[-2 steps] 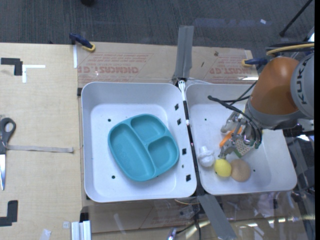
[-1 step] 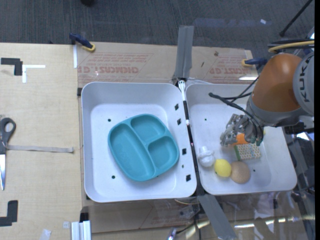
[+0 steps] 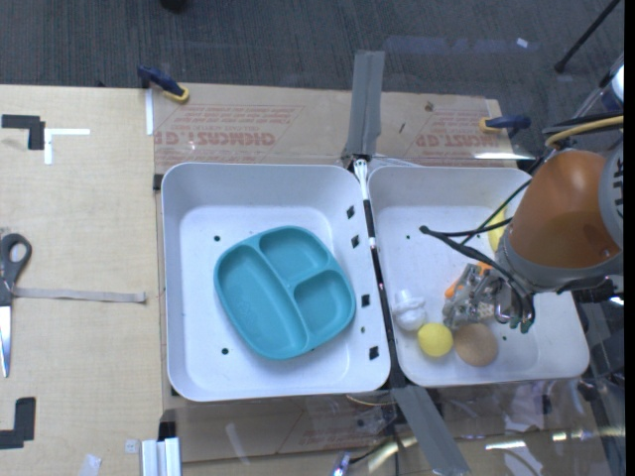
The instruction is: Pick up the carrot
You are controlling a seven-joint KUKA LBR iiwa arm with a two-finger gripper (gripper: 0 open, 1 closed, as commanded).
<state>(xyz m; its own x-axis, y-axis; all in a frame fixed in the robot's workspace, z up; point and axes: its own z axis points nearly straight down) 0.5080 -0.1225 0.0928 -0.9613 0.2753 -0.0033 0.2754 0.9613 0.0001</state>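
Peeking out orange at the hand's (image 3: 474, 300) left edge, the carrot (image 3: 453, 289) touches it; grip state unclear.

Red print runs upside down on the cardboard sheet (image 3: 238, 127) behind the two bins; on its left half it seems to read "CHEMICAL G…", though the letters are faint. Similar print at right is illegible.

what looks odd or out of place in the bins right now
Nothing looks spilled or broken. The teal divided plate lies askew in the left bin. In the right bin, the yellow ball, brown egg-like item and white object crowd by the pincer, with an orange bit, probably the carrot, mostly hidden.
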